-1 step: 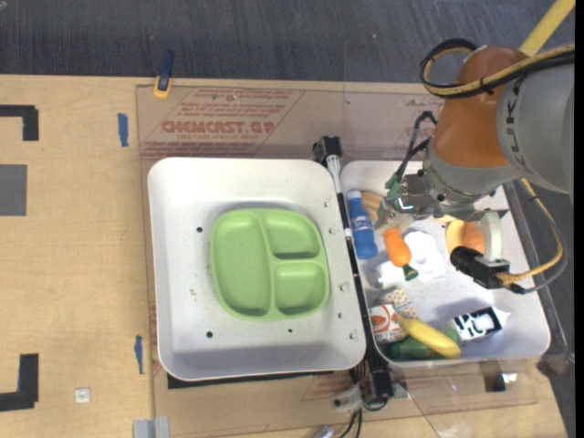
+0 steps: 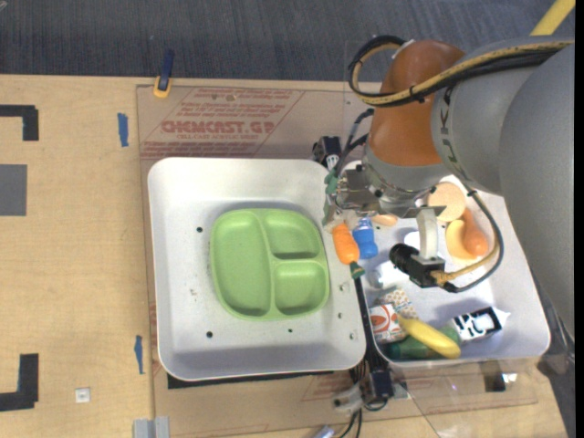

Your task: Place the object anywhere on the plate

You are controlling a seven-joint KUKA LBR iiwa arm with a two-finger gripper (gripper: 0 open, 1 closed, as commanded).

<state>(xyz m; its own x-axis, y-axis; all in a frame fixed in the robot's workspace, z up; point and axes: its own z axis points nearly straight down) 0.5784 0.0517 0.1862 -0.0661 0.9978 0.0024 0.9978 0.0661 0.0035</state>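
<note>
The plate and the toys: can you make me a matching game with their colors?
Things:
1. plate
2. carrot
3. banana
4. bottle

Colors:
A. yellow
B. blue
C. green
D. orange

Pairs: 1-C, 2-D, 3-A, 4-B
</note>
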